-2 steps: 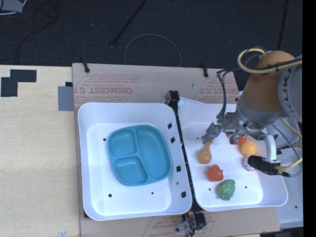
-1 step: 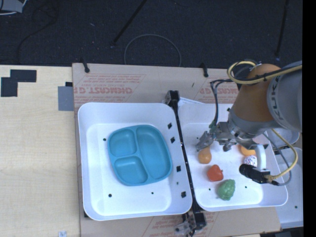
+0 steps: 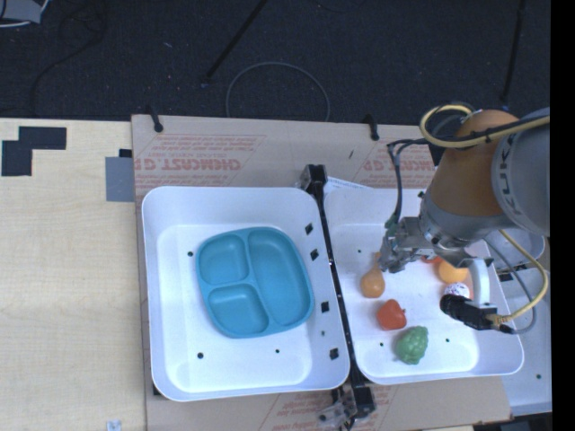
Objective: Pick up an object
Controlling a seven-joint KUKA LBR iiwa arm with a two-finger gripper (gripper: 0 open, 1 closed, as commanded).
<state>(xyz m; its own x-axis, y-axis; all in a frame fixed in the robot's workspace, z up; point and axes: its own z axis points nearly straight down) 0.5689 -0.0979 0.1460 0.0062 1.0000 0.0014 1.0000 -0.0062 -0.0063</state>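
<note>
Yellow lump [image 3: 373,284] is what everything here lines up around, so I'll place the rest off it. It's a small rounded yellow-orange thing lying on the floor of the right bin [image 3: 503,366], towards that bin's left side, and nothing seems to be touching it except maybe the gripper.

The gripper [image 3: 388,257] sits just above and a hair right of the lump in the picture, right at its top edge. From this angle I honestly can't tell if it's wide, narrow or gripping anything; it's a dark blur. The lump looks like it's resting on the bin floor, not lifted.

A red piece [image 3: 391,314] lies just below-right of the lump, near but apart. A green piece [image 3: 411,345] is further down-right again, beyond the red one. An orange piece [image 3: 452,270] is off to the lump's right, on the far side of the gripper, partly hidden under the arm [image 3: 476,182].

Left of the lump, across the wall between the bins, the left bin [image 3: 166,357] holds a blue plate [image 3: 254,281] with three sections, lying flat and well apart from the lump.
</note>
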